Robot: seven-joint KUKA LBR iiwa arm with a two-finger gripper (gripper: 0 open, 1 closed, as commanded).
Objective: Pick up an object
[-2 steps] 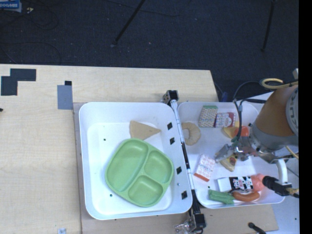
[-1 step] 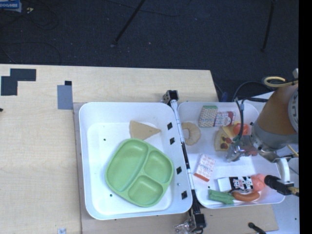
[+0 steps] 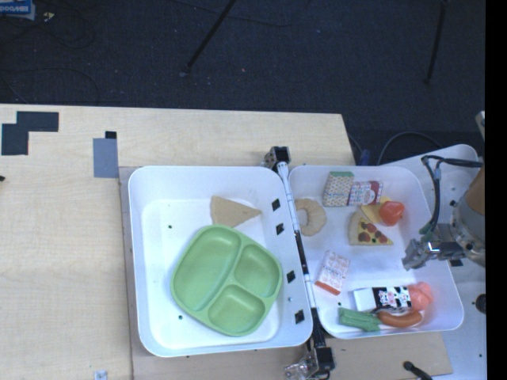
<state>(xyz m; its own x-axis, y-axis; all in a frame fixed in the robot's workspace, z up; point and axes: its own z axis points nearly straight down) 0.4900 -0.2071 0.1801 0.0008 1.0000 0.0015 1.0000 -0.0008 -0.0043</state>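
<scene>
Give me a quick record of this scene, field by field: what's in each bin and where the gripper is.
left bin: green divided plastic plate; tan wedge-shaped slice
right bin: toy pizza slice, tan ring-shaped bagel, red tomato-like toy, green pod-shaped toy, small printed boxes
gripper: over the right bin's right edge, nothing seen between its jaws
</scene>
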